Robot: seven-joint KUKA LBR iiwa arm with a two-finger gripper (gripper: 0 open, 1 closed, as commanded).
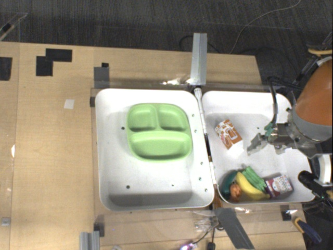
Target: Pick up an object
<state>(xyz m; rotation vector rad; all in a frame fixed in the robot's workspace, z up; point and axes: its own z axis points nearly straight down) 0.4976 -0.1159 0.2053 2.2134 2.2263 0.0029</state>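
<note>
The right bin (244, 100) holds an orange and white snack packet (228, 134) near its middle left. Along its front lie a yellow banana (248, 187), a green item (254, 175) just behind the banana, a small orange piece (235, 191) and a dark red packet (279, 185). My gripper (258, 142) hangs over the middle of this bin, to the right of the snack packet and behind the banana group. It touches none of them. The arm's orange band (316, 95) rises at the right edge.
The left bin (112, 139) carries a green divided plate (157, 130). A metal post (199, 59) stands behind the seam between the bins. Cables and dark parts of the arm crowd the right bin's right rim.
</note>
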